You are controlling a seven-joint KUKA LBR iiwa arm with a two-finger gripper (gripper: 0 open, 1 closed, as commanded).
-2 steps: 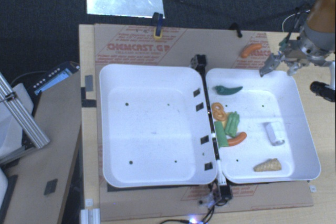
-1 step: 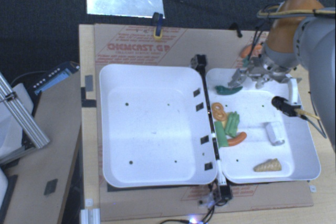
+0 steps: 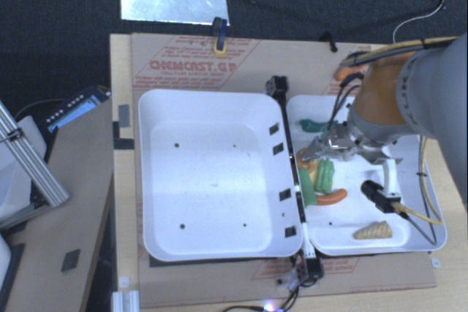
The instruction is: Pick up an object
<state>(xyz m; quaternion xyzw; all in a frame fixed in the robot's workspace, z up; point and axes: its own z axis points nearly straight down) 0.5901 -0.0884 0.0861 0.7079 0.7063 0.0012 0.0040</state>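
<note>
Probably light, hard plastic toy food — green piece [image 3: 324, 175] and orange sausage [image 3: 330, 196] lying together at left of right bin [image 3: 431, 212], cone [image 3: 373, 231] apart near front wall. Slick, rounded; best pinched across narrow middle. Tool [image 3: 316, 150] just above green piece, opening impossible to tell. Left bin [image 3: 157, 113] alongside on worktop [image 3: 121, 157].

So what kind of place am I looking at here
Most likely a robotics lab set up for grasping trials. A grey robot arm reaches over two shallow white bins on a cardboard-covered bench, with small toy items like an orange sausage in the right bin, and loose cables.
</note>
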